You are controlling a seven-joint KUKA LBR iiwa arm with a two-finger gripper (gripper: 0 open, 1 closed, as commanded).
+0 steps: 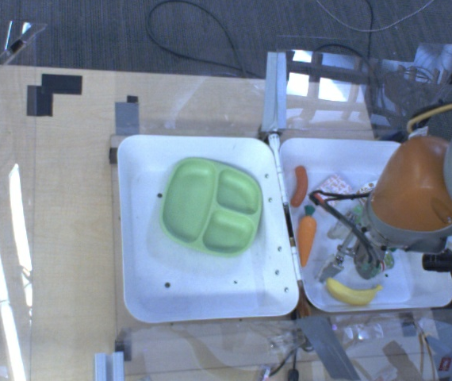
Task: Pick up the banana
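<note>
The yellow banana (354, 292) lies flat near the front edge of the right white bin (428, 296), curved ends pointing up. My gripper (353, 265) hangs just above and behind it, at the end of the grey arm with the orange band (412, 189). Its fingers stand open, one finger (338, 259) near the banana's left end. Nothing is held between them.
An orange carrot (307, 238) and a red sausage (300, 185) lie along the right bin's left side. A pink-and-white packet (336, 186) sits at the back. The left bin (143, 276) holds a green divided plate (186, 205). A black cable (333, 205) runs by the gripper.
</note>
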